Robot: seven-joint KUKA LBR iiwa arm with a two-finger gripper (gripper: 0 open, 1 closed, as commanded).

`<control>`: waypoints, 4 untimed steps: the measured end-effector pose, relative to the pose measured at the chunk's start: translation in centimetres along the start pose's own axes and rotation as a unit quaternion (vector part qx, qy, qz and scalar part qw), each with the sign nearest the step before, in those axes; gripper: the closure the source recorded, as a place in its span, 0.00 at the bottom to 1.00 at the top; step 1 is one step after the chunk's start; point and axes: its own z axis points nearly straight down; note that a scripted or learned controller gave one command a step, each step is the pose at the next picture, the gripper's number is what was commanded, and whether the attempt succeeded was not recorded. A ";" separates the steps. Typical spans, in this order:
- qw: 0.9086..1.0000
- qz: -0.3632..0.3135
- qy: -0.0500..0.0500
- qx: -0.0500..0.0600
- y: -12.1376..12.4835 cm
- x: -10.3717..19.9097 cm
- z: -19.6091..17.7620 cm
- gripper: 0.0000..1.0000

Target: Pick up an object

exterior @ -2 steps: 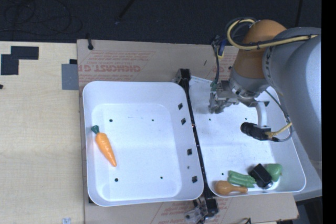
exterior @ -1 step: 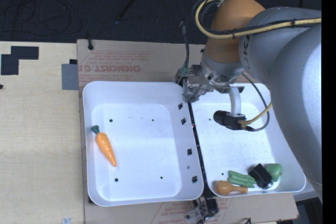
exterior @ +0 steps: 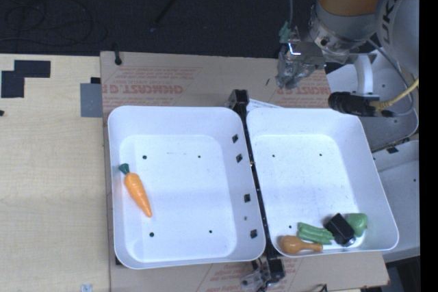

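Note:
An orange carrot with a green top (exterior: pixel 137 193) lies near the left wall of the left bin (exterior: pixel 174 123). In the right bin (exterior: pixel 308 123), at its near right corner, sit a green bean pod (exterior: pixel 315 234), a black block (exterior: pixel 339 228), a green piece (exterior: pixel 357 221) and a tan pear-shaped toy (exterior: pixel 298 245), all close together. My gripper (exterior: pixel 290 76) hangs above the bench behind the right bin's far edge, well away from every object. Nothing shows between its fingers.
The bins stand side by side on a cardboard sheet (exterior: pixel 178 82), with a black divider clip (exterior: pixel 239 100) between their far corners. A black fitting (exterior: pixel 353 104) of the arm sticks out over the right bin's far right corner. Light wooden benchtop (exterior: pixel 48 167) lies left.

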 end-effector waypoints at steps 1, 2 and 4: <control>1.000 -0.001 0.002 0.007 -0.1 4.4 -3.9 1.00; 1.000 -0.002 0.002 0.008 -1.1 11.9 -6.3 1.00; 1.000 -0.003 0.001 0.010 -7.4 25.2 -8.9 1.00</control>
